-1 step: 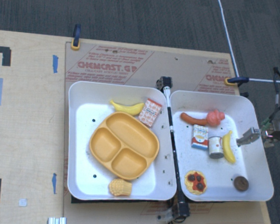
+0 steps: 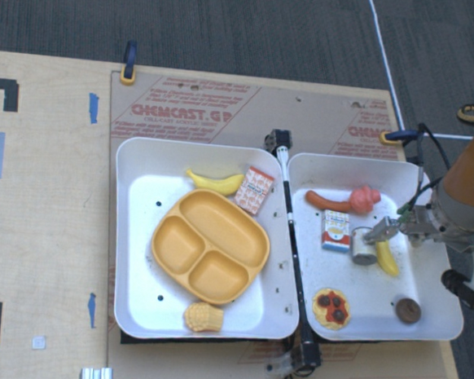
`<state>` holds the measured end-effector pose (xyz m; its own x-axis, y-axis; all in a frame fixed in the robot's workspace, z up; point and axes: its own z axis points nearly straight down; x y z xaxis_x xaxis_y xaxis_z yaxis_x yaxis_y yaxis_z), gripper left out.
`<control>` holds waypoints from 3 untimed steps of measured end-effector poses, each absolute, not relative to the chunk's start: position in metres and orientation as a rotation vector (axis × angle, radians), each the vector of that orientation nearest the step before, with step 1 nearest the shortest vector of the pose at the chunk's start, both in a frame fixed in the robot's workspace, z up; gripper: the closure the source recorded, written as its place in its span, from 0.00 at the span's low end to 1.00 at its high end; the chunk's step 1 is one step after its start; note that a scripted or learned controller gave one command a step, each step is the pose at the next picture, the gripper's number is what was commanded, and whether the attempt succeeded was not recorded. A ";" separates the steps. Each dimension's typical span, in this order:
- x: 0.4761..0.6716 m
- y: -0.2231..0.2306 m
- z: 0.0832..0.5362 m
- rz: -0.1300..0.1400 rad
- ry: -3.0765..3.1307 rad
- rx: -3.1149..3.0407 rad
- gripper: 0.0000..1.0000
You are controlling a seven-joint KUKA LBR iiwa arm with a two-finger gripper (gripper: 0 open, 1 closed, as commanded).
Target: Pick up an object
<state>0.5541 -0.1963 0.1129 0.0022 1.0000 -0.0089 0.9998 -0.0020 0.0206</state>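
My gripper (image 2: 369, 244) reaches in from the right and hangs low over the middle of the right bin (image 2: 447, 328). It is just right of a small white and orange carton (image 2: 336, 231) and just left of a small yellow banana (image 2: 387, 259). A grey metal end sits down by the bin floor between those two. Nothing shows plainly in its grasp. An orange sausage (image 2: 327, 201) and a pink lumpy toy (image 2: 366, 197) lie at the back of that bin. A small pizza (image 2: 331, 307) and a brown disc (image 2: 408, 310) lie at its front.
The left bin (image 2: 129, 217) holds a yellow divided plate (image 2: 210, 246), a banana (image 2: 215, 180), a small printed carton (image 2: 255, 190) and a yellow corn-like toy (image 2: 203, 316). A black divider rail (image 2: 287, 221) runs between the bins. Cables trail near the arm at the right.
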 end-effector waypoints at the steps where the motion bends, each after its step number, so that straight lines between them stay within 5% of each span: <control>1: 0.554 -0.196 0.125 0.013 2.210 2.211 1.00; 2: 0.548 -0.122 0.192 0.003 2.223 2.218 1.00; 3: 0.548 -0.123 0.191 0.001 2.222 2.220 0.00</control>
